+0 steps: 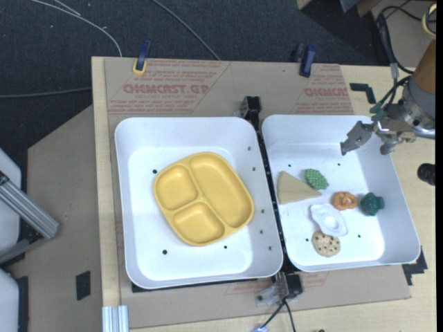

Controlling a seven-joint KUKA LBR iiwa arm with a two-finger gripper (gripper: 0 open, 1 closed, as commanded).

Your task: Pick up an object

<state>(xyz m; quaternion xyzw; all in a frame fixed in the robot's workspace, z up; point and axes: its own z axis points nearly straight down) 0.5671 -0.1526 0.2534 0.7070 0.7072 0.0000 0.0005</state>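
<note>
Yellow three-compartment plastic tray sits in left white bin. Two-finger gripper hovers at 1 o'clock of right white bin, fingers spread, nothing between them. Below it, at bin centre: beige wedge, green textured piece touching wedge's 1 o'clock, orange ring-shaped piece, dark green broccoli-like piece, white fried-egg piece, chip cookie at 6 o'clock.

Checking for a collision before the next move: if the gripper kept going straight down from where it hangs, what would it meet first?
Probably bare floor of the right bin near its top-right corner. The gripper hangs clear of the toy food, though depth is hard to judge.
</note>
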